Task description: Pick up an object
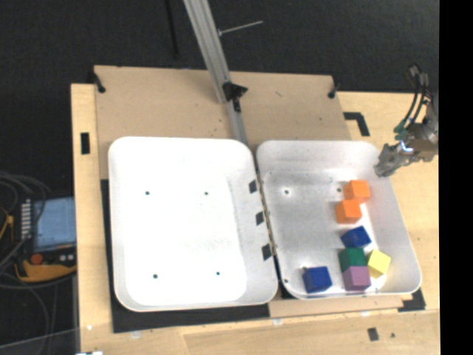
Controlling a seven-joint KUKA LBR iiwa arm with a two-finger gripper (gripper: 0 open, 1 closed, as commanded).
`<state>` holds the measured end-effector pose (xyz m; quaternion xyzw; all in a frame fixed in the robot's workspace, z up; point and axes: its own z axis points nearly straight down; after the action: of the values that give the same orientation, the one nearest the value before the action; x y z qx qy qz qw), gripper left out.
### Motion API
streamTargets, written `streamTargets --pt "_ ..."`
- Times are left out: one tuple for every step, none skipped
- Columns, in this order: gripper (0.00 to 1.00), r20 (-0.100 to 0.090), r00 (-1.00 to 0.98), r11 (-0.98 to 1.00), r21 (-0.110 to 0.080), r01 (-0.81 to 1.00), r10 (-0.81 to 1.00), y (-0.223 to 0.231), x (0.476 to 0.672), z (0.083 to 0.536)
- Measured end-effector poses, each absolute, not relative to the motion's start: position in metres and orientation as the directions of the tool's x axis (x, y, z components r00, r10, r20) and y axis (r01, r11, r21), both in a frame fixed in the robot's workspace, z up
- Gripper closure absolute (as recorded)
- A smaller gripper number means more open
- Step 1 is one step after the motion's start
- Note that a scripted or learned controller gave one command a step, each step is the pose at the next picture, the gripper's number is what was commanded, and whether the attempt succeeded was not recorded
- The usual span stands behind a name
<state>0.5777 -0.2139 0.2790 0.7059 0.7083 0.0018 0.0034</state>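
Note:
Several small blocks lie in the right bin point(310, 161). Two orange blocks point(358, 190) point(348, 211) sit near its right wall. Below them are a blue block point(355, 237), a green block point(352, 257), a yellow block point(379, 262) and a purple block point(356, 277). Another blue block point(317, 279) rests by the front wall. My gripper point(386, 163) hangs at the right bin's upper right corner, above and right of the upper orange block, with nothing visibly in it.
The left bin point(148, 154) stands beside the right one, joined by clips point(260, 217) along the shared edge. A slanted metal rail point(211, 46) rises behind the bins. A control pendant point(44, 231) with cables lies off the bench at the left.

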Motion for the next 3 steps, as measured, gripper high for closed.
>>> streamTargets --pt "1.0 0.0 -0.007 0.007 0.001 1.0 1.0 -0.156 0.592 0.273" --pt "1.0 0.001 -0.008 0.008 0.0 1.0 1.0 -0.095 0.6 0.275" --pt "1.0 0.001 -0.007 0.007 -0.001 1.0 1.0 -0.042 0.596 0.276"
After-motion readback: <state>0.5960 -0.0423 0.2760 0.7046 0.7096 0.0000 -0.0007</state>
